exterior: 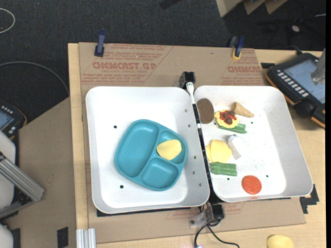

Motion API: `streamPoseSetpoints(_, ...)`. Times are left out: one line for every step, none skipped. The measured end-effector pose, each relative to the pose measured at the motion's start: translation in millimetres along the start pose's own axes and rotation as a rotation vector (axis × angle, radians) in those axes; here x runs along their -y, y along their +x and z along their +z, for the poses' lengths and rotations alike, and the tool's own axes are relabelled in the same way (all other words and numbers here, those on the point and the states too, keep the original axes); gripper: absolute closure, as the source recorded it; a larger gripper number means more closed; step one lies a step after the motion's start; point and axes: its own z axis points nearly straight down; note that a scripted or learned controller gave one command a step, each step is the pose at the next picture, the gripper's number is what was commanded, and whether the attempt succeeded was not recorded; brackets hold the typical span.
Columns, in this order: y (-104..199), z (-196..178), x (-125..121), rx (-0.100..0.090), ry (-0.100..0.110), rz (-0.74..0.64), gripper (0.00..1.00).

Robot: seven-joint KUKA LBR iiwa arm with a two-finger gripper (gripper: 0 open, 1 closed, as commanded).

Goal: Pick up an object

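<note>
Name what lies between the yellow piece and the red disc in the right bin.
In the camera view, a green piece lies between the yellow piece and the red disc, touching the yellow one's lower edge.

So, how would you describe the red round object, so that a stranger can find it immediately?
Look at the right white bin and go to its near edge. There lies the flat red disc, just right of the green piece. It is the bin's one plain red round item, lying apart from the cluster.

A pale grey, blurred sliver of the arm (pixel 321 70) at the right edge, details too smeared to read.
</note>
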Motion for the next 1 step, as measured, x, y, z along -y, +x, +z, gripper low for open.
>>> streamPoseSetpoints(3.2,138.0,-5.3,-0.005,0.037,0.002,1.00)
